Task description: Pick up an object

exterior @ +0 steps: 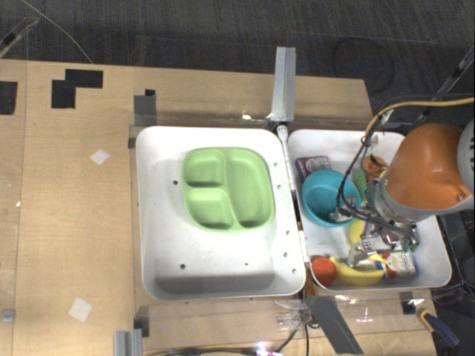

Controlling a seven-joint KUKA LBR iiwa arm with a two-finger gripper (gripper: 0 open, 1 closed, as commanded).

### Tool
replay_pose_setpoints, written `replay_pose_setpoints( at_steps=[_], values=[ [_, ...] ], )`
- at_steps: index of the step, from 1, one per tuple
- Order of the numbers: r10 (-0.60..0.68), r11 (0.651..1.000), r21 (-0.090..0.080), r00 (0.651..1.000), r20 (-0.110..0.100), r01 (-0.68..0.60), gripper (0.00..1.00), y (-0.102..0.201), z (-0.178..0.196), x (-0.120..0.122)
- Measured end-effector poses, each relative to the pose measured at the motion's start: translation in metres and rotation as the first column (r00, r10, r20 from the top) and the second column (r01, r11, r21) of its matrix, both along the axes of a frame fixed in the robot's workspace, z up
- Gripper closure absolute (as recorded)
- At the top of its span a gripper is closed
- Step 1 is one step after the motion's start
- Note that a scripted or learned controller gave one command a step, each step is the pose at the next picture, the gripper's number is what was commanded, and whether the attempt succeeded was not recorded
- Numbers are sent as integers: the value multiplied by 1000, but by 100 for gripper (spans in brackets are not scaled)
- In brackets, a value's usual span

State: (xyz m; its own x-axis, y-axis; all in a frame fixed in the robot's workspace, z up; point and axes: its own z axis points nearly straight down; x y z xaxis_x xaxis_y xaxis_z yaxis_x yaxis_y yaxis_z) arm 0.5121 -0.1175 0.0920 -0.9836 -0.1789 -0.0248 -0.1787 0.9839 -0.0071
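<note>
Right of the frame: grey arm [434,169] with its orange band, reaching in from the right edge and covering the upper right part of the right bin [444,271]. Gripper [371,247] low over that bin's lower middle, amid a tangle of metal and cable. Open or closed: impossible to tell from here.

Crowded there, little free room. Teal bowl [325,196] just left of the gripper, near the dividing wall between the bins. Dark packet [313,165] above the bowl, against the bin's upper left corner. Banana [361,276] along the lower wall, directly below the gripper, close enough that touching or apart cannot be judged. Red round thing [322,267] touching the banana's left end, tucked into the lower left corner. Labelled packet [402,264] at the banana's right end. Small yellow piece [357,231] between bowl and gripper.

Left bin [148,199] at frame centre, far roomier. Green divided tray [226,188] in its upper middle, clear of all four walls, with a broad bare strip of white floor along the lower edge.

Wooden bench [67,221] bare and wide toward the left of the frame.
</note>
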Motion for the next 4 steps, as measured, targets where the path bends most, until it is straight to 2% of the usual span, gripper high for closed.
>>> replay_pose_setpoints(
  at_steps=[1,2,3,4],
  values=[
    [-112,994,5,994,-7,112,0,-9,-1,13],
    [101,995,-4,995,0,-101,0,25,0,-7],
    [78,997,-3,997,4,-78,0,25,0,-10],
    [38,999,1,999,-1,-38,0,13,0,-11]
  ],
)
